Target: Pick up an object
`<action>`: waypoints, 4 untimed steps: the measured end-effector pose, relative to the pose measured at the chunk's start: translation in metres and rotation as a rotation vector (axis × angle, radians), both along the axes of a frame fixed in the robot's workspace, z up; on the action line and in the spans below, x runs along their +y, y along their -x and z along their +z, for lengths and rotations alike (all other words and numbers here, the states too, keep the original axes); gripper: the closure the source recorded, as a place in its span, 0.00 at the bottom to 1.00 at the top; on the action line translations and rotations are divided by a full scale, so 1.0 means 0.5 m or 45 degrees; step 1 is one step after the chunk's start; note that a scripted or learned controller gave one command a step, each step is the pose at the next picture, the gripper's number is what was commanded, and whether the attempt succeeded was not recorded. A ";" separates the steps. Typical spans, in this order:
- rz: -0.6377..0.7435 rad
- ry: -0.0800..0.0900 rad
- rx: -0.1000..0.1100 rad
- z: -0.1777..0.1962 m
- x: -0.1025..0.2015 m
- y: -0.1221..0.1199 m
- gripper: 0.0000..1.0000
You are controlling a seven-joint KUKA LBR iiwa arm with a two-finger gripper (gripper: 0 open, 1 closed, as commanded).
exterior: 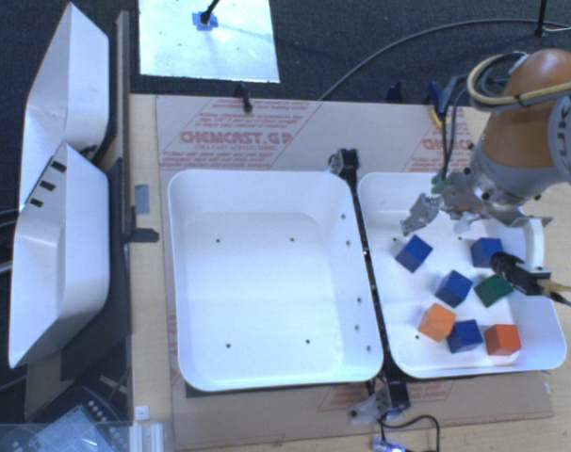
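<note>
Claw (422, 217) mid-right, spread and bare, above blue cube (414, 252); likely light, rigid; pinch flat opposite faces

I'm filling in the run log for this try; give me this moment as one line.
gripper: over right bin, above blue cube, nothing held | right bin: four blue, two orange, one green cube | pick: not yet done

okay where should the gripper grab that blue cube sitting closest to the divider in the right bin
Probably from straight above, closing on two opposite side faces of the blue cube. It sits apart from the other blocks, rotated diamond-wise, so the gripper would likely need turning to match its flat faces.
</note>
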State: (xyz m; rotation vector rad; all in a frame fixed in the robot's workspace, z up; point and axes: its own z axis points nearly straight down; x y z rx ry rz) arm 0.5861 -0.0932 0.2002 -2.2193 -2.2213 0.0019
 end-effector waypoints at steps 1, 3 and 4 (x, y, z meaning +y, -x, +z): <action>-0.004 -0.001 0.010 -0.240 -0.054 0.040 0.00; 0.000 -0.001 0.002 -0.214 -0.001 -0.032 1.00; 0.006 0.000 -0.010 -0.022 0.110 -0.078 1.00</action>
